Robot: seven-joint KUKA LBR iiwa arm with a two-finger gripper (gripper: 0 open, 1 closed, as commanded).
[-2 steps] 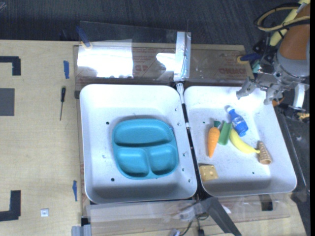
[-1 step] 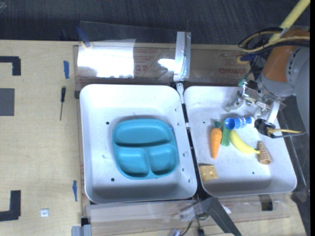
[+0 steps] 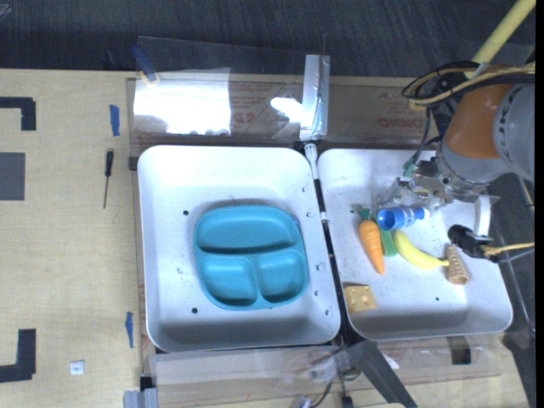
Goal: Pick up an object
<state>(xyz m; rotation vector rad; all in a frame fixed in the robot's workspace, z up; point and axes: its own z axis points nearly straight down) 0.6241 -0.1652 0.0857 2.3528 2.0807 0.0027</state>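
I see 2 bins on the worktop. Left bin [image 3: 161, 185] holds a blue divided tray [image 3: 249, 255]. Right bin [image 3: 484, 308]: carrot [image 3: 371, 245], banana [image 3: 418, 254], blue bottle [image 3: 399, 218], cone [image 3: 457, 266], cheese block [image 3: 360, 298] by the front-left corner. Gripper [image 3: 414, 192] sits above the bottle near the back edge; can't tell how its fingers stand.

Two bins are sitting side by side on my bench [image 3: 59, 296]. The left bin [image 3: 161, 177] is holding a divided tray [image 3: 249, 253] at its middle. The right bin [image 3: 484, 313] is holding the rest: a bottle [image 3: 399, 218] is lying under my gripper [image 3: 416, 189], a carrot [image 3: 371, 243] is lying just left of it, a banana [image 3: 418, 254] is lying right of the carrot, and a cracker [image 3: 359, 298] is sitting in the near left corner. A waffle cone [image 3: 458, 266] is lying beyond the banana's right end.
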